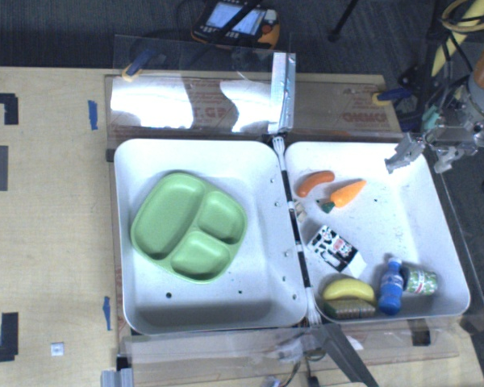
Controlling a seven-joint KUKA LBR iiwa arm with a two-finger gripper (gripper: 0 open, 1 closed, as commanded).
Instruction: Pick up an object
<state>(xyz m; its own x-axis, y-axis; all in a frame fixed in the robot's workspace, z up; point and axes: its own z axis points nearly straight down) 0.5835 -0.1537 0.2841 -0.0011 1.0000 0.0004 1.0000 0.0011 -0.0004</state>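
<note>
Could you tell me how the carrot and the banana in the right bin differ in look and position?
The carrot is orange with a green tip; the banana is plain yellow. The carrot tapers to a point and lies slanted, while the banana is curved and lies roughly level. The carrot sits in the far half of the right bin, the banana at its near edge beside the blue bottle. Both lie flat, untouched by the gripper.

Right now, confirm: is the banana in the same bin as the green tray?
No, the banana lies in the right bin, while the green tray sits in the left bin.
</note>
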